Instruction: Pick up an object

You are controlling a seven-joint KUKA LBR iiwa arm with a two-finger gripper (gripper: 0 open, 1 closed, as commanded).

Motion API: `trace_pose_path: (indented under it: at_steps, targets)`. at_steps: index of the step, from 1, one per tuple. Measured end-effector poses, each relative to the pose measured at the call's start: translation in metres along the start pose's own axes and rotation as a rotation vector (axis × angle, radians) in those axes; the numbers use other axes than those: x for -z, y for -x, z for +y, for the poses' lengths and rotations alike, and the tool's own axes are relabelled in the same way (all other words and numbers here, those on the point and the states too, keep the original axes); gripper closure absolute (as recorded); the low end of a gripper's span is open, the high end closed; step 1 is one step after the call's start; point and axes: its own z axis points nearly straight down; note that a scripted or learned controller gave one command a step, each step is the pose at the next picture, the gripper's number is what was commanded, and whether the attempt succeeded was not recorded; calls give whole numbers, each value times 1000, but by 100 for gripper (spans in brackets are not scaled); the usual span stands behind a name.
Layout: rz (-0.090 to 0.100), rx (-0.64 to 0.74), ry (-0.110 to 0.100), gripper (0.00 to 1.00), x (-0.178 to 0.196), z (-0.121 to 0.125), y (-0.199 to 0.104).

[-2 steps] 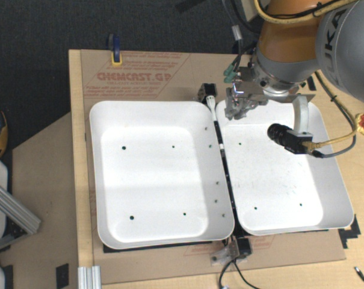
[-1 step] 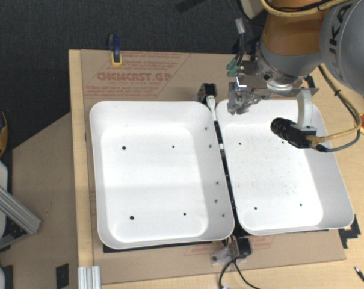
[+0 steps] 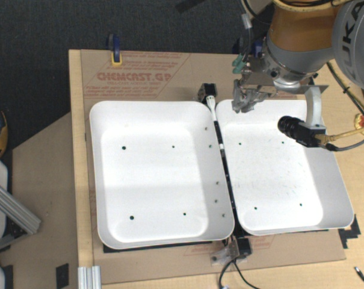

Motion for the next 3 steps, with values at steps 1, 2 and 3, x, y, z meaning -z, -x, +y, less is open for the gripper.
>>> trace_pose_path:
  at_steps: [1, 2, 3]
  targets:
    - [1, 6, -10, 100, -78, 24, -83]
    - [-1, -4, 7, 100, 11, 56, -32]
    - [1, 6, -11, 100, -79, 85, -108]
